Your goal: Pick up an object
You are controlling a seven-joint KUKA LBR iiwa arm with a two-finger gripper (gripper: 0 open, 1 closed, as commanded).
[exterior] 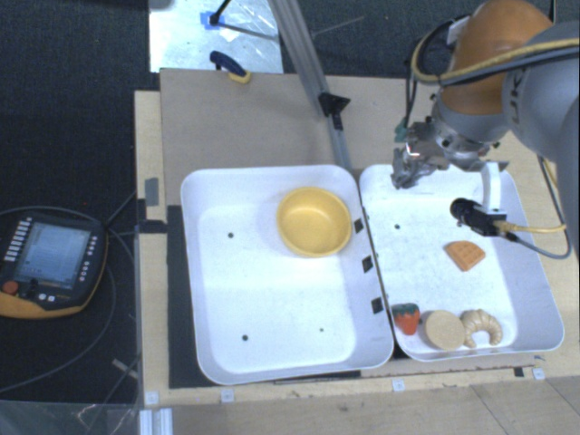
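Robotics lab: teach pendant [50,263], tripod leg [304,48].

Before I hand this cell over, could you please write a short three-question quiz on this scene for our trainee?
1. True or false: the yellow bowl sits in the left bin.
2. Which item lies nearest the front edge of the right bin?
A. the orange wedge
B. the round biscuit
C. the yellow bowl
3. Fill in: the gripper hangs over the ____ corner of the right bin, the one next to the left bin.

Key
1. True.
2. B; the round biscuit lies between a strawberry and a croissant.
3. Far.
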